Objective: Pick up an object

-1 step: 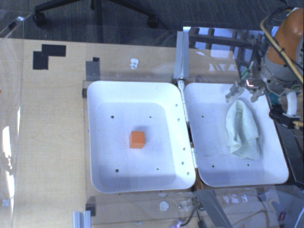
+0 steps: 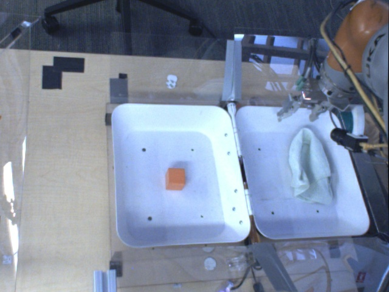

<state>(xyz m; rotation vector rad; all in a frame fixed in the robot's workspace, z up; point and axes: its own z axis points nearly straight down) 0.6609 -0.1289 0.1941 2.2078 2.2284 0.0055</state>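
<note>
An orange cube [image 2: 175, 179] lies near the middle of the left bin [image 2: 130, 139]. A crumpled pale green cloth [image 2: 311, 166] rests in the right bin [image 2: 261, 181], toward its right side. My gripper [image 2: 302, 111] hangs over the far edge of the right bin, just above the cloth's top end. Its fingers are spread apart, with nothing between them.
A metal bracket and clear panel [image 2: 234, 72] stand at the back between the bins. Cables [image 2: 358, 96] trail along the arm on the right. Black tape marks [image 2: 61, 70] sit on the wooden bench at the far left.
</note>
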